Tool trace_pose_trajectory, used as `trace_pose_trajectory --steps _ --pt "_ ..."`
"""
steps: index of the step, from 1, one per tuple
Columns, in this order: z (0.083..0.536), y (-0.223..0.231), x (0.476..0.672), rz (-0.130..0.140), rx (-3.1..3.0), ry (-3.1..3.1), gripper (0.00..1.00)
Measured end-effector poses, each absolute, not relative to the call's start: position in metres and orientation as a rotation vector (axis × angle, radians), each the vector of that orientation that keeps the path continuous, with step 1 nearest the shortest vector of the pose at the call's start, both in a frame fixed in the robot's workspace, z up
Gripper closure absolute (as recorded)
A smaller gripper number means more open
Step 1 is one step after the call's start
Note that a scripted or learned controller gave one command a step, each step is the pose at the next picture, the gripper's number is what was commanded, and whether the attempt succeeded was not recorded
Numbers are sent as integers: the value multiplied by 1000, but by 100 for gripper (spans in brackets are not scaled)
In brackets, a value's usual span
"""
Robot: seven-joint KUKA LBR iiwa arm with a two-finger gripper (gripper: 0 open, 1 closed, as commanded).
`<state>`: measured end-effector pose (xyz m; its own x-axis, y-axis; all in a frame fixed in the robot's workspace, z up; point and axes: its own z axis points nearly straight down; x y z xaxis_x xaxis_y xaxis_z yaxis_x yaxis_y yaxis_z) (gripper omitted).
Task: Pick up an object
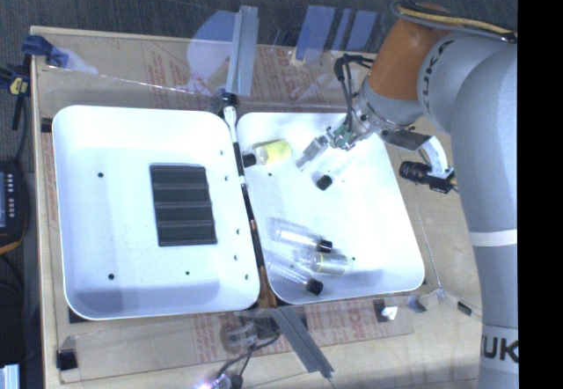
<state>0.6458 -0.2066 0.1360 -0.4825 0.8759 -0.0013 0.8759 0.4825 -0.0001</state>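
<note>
right bin (400, 229) is holding all but one of the candidates. small yellow bottle with black cap (266, 152) is lying on its side near the bin's upper left corner. small black cap-like piece (324, 182) is sitting alone near the middle. clear bottles with black caps (303, 255) are lying clustered along the lower edge, touching or overlapping; exact count is hard to tell. dark ribbed rectangular block (183, 204) is lying flat mid left bin (88, 132).

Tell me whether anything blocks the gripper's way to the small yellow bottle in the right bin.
Nothing visible does. The gripper hangs over the right bin, and the yellow bottle lies just toward the divider from it, with bare white floor between them.
</note>
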Motion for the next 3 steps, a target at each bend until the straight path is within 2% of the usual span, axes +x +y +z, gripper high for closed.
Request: trace_pose_trajectory --steps 1,2,3 --pt "92 -208 658 -1 1522 2750 0" --pt "92 -176 657 -1 1488 2770 0" --pt "96 -132 656 -26 1459 2767 0"
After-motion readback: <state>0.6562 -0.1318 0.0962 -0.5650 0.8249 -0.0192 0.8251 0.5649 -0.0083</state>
